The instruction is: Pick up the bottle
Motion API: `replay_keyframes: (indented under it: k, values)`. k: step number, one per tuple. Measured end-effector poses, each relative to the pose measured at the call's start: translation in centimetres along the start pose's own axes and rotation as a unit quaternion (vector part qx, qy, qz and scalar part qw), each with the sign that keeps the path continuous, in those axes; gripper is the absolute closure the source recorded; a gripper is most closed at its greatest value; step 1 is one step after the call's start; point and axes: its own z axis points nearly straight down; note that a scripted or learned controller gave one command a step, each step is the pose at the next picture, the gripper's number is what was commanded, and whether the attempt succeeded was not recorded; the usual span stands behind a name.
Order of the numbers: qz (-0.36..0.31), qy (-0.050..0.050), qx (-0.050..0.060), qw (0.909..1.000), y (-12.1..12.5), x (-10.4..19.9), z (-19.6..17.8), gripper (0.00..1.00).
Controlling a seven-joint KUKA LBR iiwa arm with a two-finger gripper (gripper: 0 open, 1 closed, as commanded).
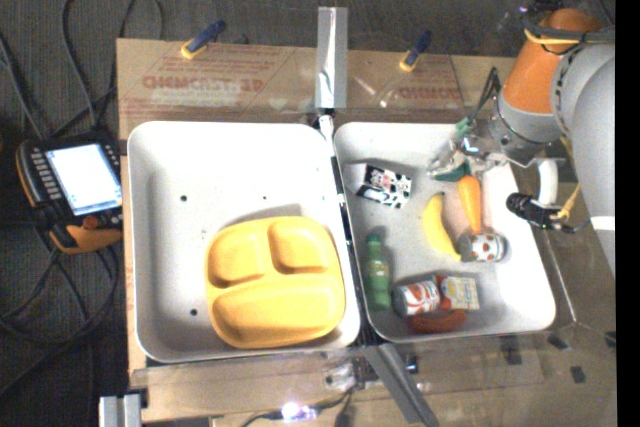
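Looking down on the bench: two shallow white bins lie side by side, with the arm reaching in from the right.
Bottle: the green bottle (377, 270) lies in the right bin (540, 300), close to that bin's left wall, its cap toward the far side and its base toward the near edge; nothing grips it.
Gripper: the gripper (458, 153) hangs over the far right part of the right bin, well apart from the bottle; whether it is apart or together I cannot tell, since the tip is small and cluttered.
Arm: the grey arm (600, 130) with its orange band (536, 75) enters at the upper right, over the right bin's far corner.
Carrot: an orange carrot (470, 203) lies just below the gripper, pointing toward the near side.
Banana: a yellow banana (436, 227) lies just left of the carrot, between it and the bottle.
Small can: a small can (483, 247) with a red and white end sits at the carrot's near end.
Black and white carton: a small carton (386, 185) lies beyond the bottle, near the far left of the right bin.
Near group: a red and white can (418, 297) and a small box (459, 292) lie just right of the bottle's base, with a dark red thing (438, 321) touching their near side.
Left bin: the left bin (165, 185) holds a yellow divided plate (276, 283) in its near right part.
Beside the bench: a handheld screen unit (75, 183) lies on the floor at the left.
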Motion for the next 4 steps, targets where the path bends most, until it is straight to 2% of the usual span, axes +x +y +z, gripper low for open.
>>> replay_keyframes:
  k: [1, 2, 3, 4]
  values:
    - [-0.007, 0.000, 0.005, 1.0000, 1.4, 7.2, -8.5, 1.00]
    - [0.028, 0.000, 0.006, 0.9996, 0.9, 17.0, -13.3, 1.00]
    - [0.056, 0.000, 0.007, 0.9984, 0.4, 23.1, -8.3, 1.00]
    - [0.077, -0.001, 0.006, 0.9970, 0.1, 28.6, -13.3, 1.00]
